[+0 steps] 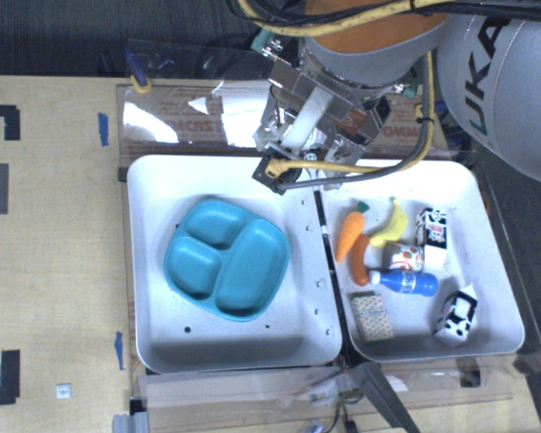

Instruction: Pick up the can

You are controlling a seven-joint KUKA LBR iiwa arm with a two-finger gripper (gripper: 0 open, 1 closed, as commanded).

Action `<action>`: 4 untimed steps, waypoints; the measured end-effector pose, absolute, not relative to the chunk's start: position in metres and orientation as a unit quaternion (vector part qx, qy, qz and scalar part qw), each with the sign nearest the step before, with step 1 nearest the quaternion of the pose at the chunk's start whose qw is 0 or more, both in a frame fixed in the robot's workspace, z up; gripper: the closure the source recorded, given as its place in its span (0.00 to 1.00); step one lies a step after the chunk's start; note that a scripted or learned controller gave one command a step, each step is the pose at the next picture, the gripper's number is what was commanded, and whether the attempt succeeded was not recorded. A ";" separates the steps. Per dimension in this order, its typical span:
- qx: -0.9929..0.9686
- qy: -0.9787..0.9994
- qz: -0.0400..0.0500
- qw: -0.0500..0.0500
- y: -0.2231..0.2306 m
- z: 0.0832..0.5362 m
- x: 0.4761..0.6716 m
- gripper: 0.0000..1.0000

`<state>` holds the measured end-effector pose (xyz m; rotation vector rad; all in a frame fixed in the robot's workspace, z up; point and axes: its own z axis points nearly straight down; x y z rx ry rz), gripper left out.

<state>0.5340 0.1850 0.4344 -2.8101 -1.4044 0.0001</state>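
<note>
**Over the back rim, can in the right bin**

Over the back rim where the two bins meet hangs my two-finger gripper (293,152), above the divider. Whether it is wide or narrow I cannot tell.

To the left, the shallow white left bin (153,332) holds a sky-blue plastic plate with three compartments (225,258), lying flat near its middle.

The shallow white right bin (500,327) is crowded. The small red-and-white metal can (404,260) sits near its middle, well apart from my gripper. Just below it lies a blue-and-white plastic bottle (408,283) on its side. An orange toy carrot (350,234) lies to the can's left and a yellow toy banana (389,224) just behind it. One black-and-white patched carton (433,228) stands to the can's right, and a second patched carton (457,316) sits near the front corner. A speckled tan rectangular pad (371,317) lies at the front by the divider.

My grey arm (509,88) shows the letters "UKA". The labels on the can, bottle and cartons are too small to read.
</note>
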 end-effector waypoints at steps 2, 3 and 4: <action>-0.947 -0.321 -0.001 0.000 0.224 0.435 0.581 0.00; -0.995 -0.100 -0.001 0.000 0.224 0.435 0.604 0.00; -0.995 -0.099 -0.001 -0.001 0.224 0.434 0.527 0.00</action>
